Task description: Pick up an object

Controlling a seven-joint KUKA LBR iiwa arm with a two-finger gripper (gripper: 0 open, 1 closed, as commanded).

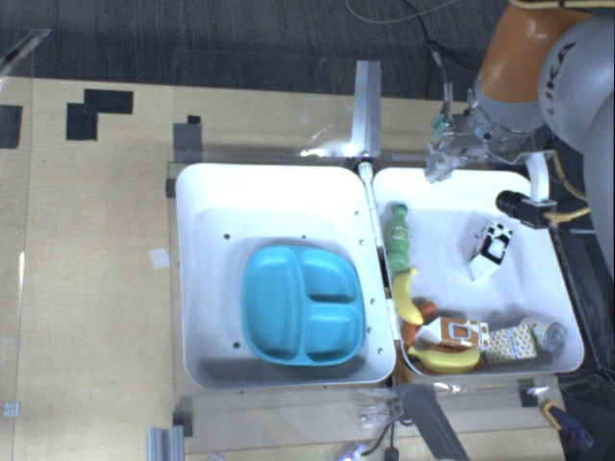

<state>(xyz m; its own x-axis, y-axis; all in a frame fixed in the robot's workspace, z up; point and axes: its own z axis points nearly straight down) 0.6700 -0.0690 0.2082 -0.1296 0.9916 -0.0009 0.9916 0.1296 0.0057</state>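
Currently the gripper (452, 152), jaw state untellable, hovers at the right bin's (567, 286) top edge; the green bottle (396, 234) lies lower-left, long axis vertical.

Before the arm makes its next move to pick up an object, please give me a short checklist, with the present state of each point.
1. Objects lie in the right bin: ok; green bottle, banana, small white box.
2. Pincer over the right bin: not ok; it hangs at the far rim.
3. Pincer free of any object: ok.
4. Pincer opening: cannot tell.
5. White box stands apart from the other objects: ok.
6. Left bin holds the blue tray, out of the way: ok.
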